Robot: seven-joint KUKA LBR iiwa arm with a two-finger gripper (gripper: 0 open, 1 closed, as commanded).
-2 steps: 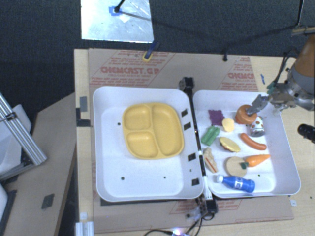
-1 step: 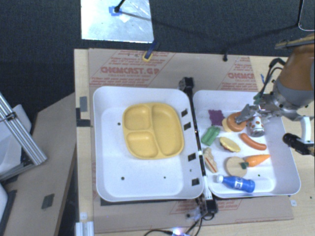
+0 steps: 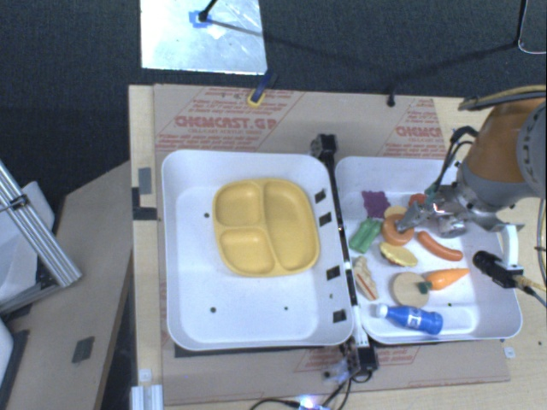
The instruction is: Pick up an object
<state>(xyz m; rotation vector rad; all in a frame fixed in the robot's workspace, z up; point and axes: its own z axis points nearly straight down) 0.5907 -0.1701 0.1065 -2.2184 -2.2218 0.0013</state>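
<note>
Two shallow white bins sit side by side on the surface [image 3: 144,254]. The left bin [image 3: 184,263] holds one yellow divided plate [image 3: 263,226], lying flat near its middle. The right bin [image 3: 483,313] holds a scatter of toy food, all resting on the bin floor. The arm enters from the right and the gripper [image 3: 417,218] is low over the upper middle of the right bin, pointing left. Whether it is spread or closed cannot be determined, as the tips merge with the items beneath. Nothing is seen lifted. An orange ring-shaped piece [image 3: 394,224] lies just left of the gripper tip, touching or nearly touching it; contact cannot be confirmed. A small red piece [image 3: 416,200] lies just above the tip. A sausage [image 3: 438,246] lies just below the gripper body, at a slant. A yellow-orange wedge [image 3: 398,255] lies beneath the orange ring-shaped piece, close to it. A green piece [image 3: 365,235] lies to the left, near the bin's left wall, with a purple piece [image 3: 373,202] above it. A striped strip [image 3: 365,278] lies lower along the same wall. A carrot [image 3: 446,278] and a round tan disc [image 3: 410,289] lie side by side in the lower middle. A blue bottle [image 3: 416,319] with a white cap lies on its side near the front wall, well apart from the gripper.
</note>
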